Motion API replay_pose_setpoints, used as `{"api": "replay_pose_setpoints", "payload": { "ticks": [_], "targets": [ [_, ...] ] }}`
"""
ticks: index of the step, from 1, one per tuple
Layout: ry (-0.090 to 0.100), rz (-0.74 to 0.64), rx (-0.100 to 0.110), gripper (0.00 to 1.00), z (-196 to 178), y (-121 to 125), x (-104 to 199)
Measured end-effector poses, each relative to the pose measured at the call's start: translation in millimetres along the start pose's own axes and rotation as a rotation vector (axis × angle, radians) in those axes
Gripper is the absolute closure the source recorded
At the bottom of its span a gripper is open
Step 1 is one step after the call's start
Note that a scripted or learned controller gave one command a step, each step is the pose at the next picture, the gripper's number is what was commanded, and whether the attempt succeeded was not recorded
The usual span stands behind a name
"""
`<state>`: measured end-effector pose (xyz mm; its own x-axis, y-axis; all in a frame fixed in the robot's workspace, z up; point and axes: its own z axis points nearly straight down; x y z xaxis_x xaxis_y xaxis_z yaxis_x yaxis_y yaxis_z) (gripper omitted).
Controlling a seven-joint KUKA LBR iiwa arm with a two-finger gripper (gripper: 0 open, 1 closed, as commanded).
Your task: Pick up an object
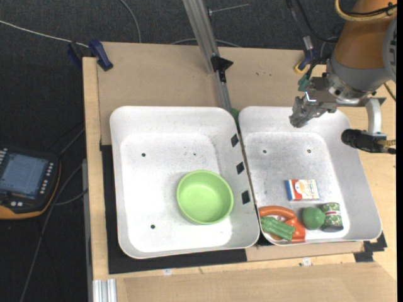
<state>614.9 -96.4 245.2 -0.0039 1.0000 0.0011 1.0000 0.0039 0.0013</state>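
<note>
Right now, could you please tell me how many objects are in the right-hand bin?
4, all at its near end: a small box, an orange-and-green toy in the corner, a green ball, and a can beside it. Overlap might hide others.

The counter is pale tan wood, with black matting under the bins. Both bins, left and right, are white, dusted with fine dark speckles and a few black dots. The bowl is light lime green all over. The box is white with blue ends and a red-orange patch in the middle. The ball is plain dark green. The can is green with a white and red label. The orange toy has a green piece lying on it. The arm is orange above and grey lower down. Blue clamps sit on the counter's edge.
</note>
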Motion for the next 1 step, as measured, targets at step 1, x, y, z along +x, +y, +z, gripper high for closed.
{"api": "replay_pose_setpoints", "payload": {
  "ticks": [1],
  "targets": [
    [0.000,-0.001,0.000,1.00,-8.3,-12.5,52.1]
  ]
}}
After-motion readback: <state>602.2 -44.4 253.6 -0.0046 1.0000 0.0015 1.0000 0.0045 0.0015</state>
